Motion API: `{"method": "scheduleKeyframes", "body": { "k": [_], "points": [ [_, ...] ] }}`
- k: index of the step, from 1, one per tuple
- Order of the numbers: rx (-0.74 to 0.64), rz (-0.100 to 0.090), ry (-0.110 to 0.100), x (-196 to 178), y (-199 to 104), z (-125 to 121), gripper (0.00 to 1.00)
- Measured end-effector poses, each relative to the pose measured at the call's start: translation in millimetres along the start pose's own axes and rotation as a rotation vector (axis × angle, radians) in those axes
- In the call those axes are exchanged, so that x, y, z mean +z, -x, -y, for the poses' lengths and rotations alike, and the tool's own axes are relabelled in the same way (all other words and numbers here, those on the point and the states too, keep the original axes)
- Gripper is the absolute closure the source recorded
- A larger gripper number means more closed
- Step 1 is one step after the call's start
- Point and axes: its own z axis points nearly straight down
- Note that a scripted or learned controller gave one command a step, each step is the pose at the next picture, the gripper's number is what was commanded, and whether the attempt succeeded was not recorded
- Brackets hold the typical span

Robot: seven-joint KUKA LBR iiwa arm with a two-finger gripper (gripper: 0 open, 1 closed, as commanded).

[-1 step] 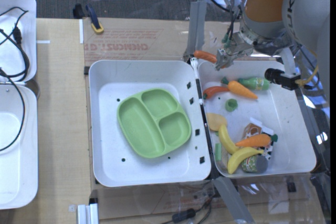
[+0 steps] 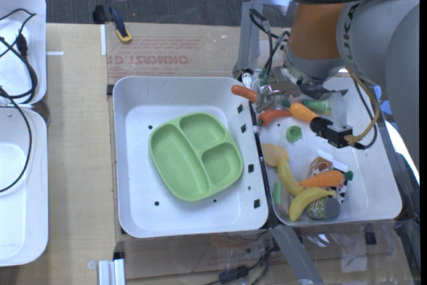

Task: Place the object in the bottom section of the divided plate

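A light green divided plate (image 2: 159,143) lies in the left white bin (image 2: 133,110), with one long section and two smaller ones, none holding anything. My gripper (image 2: 269,94) hangs under the orange-banded wrist, over the top left corner of the right bin (image 2: 380,197). A small orange carrot (image 2: 243,92) lies right beside it, across the wall between the bins. The wrist and cables hide how gripper and carrot meet.
The right bin holds several toy foods: a red-orange pepper (image 2: 273,115), a carrot with a green top (image 2: 304,111), a green disc (image 2: 294,134), two bananas (image 2: 287,175), another carrot (image 2: 324,179). The arm covers the bin's upper part.
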Motion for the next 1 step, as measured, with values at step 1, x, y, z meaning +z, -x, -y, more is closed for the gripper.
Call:
{"method": "scheduleKeyframes", "body": {
  "k": [1],
  "points": [
    [-0.17,0.0,0.001,2.6,-46.2,-8.0,1.0]
  ]
}}
